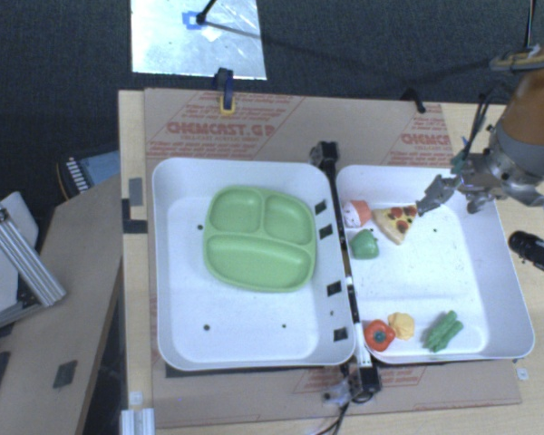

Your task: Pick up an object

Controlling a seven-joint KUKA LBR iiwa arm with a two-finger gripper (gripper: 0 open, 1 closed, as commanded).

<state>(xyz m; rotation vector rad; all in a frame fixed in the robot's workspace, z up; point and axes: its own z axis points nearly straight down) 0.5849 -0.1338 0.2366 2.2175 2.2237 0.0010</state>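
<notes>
Tomato (379, 334), yellow toy (402, 324), green beans (442, 331) nearest; hand (432, 198) beside pizza slice (397, 222).

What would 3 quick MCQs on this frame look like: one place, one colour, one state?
1. Where is the divided tray?
A. left bin
B. right bin
C. on the cardboard

2. What colour is the tray?
A. white
B. green
C. orange

3. How does the gripper stand to the pizza slice toy?
A. far off, over the left bin
B. fingertips right beside the slice
C. slice lifted above the bin

Key: 1 A, it lies in the left bin. 2 B, it is pale green. 3 B, the tips are at the slice's right edge.
</notes>
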